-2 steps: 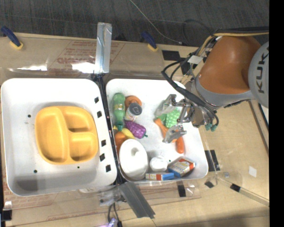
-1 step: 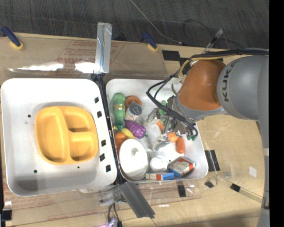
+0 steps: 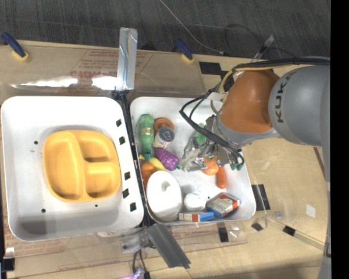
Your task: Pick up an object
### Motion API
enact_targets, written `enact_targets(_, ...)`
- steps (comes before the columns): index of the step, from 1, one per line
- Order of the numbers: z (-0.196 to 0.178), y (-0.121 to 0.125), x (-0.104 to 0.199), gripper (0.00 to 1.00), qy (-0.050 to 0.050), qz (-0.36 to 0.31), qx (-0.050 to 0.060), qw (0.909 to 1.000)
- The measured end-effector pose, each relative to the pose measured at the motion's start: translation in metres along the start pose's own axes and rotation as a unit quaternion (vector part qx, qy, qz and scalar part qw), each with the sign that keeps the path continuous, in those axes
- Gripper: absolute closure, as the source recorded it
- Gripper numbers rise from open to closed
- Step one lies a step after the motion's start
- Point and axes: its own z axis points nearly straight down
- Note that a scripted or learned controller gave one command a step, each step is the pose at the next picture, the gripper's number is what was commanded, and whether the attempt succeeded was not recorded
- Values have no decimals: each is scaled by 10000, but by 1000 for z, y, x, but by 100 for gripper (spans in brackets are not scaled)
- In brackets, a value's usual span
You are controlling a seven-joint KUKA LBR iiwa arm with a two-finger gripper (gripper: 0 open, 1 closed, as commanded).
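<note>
Arm [image 3: 279,106], grey with an orange band, stood nearest the camera, reaching in from the right over the right bin [image 3: 244,182].

Camera view, contents listed:
- Gripper [image 3: 200,156]: low in the right bin among the clutter, beside an orange piece [image 3: 210,167]. Whether its jaws were open or closed could not be told; cables and the wrist hid them, and nothing was clearly between them.
- Right bin, left side: green bottle [image 3: 145,129], brown jar [image 3: 164,128], purple toy [image 3: 167,159], yellow piece [image 3: 156,164] touching it.
- Right bin, front: white cup [image 3: 163,193], white lid [image 3: 193,201], carton [image 3: 223,205], flat box [image 3: 196,217] against the front wall.
- Right bin, centre right: red-orange stick [image 3: 221,179] just beside the orange piece.
- Left bin [image 3: 17,127]: yellow tray [image 3: 81,164] with three compartments, lying alone.

Task's thing: most likely the orange piece, just beside the gripper.

Risks, as judged: items lay close, so the gripper could pinch two at once or nudge the stick aside. A small rounded piece could squirt out on closing. Loose cables near the wrist could snag on lifting.
</note>
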Motion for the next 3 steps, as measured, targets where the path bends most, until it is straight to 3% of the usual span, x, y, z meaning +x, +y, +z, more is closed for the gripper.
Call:
enact_targets(1, -152, 48, -97, 100, -43, 403, 5, 9992)
enact_targets(2, -159, 48, -97, 100, -21, 385, 7, 9993)
enact_targets(3, -125, -2, -61, 100, 21, 38, 0, 10000)
